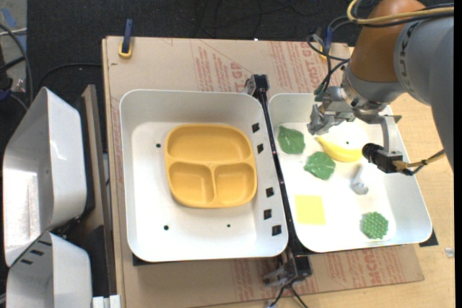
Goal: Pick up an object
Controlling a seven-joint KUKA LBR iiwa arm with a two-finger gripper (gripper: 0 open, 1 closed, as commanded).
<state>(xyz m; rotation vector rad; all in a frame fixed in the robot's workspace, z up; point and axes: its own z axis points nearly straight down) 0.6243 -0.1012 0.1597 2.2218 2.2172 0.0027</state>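
Hovering over the right bin (415, 216), the gripper (323, 120) hangs just above a yellow banana-shaped piece (341, 150); whether it is spread cannot be told. Two green leaves (291, 140) (320, 166) lie beside it. The left bin (137, 155) holds a yellow divided tray (211, 164).

We cannot make out the gripper (323, 120) fingers under the wrist, which also covers the top edge of the banana (341, 149) and part of the right bin (413, 187) rim. The arm (426, 54) runs off the right edge. A small grey thing (359, 184) beside the banana is too small to identify.
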